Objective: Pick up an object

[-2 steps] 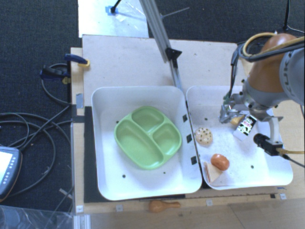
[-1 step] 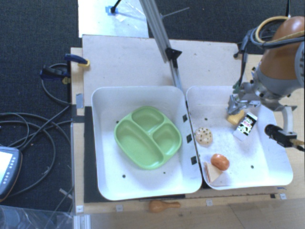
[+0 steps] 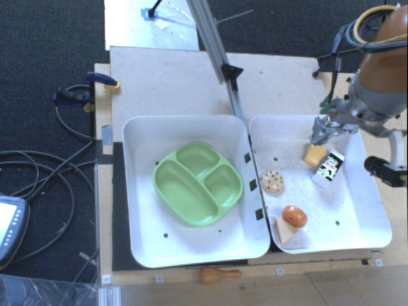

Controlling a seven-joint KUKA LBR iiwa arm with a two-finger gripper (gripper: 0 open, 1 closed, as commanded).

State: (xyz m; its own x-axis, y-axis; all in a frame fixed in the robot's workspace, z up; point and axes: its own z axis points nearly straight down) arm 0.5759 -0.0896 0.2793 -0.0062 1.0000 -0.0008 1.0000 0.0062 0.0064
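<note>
The right bin holds several small items. A tan yellow block lies near its far side, and a black-and-white carton lies right beside it. A speckled round cookie rests near the bin's left wall. An orange-red ball sits toward the front, next to a tan wedge. My gripper hangs directly over the far edge of the yellow block, very close to it or touching it. Nothing is visibly held.
The left bin carries a green divided plate. A slanted metal pole ends at the seam between the bins. A tan pear-shaped item lies on the bench in front. Cables and a blue clamp sit at the left.
</note>
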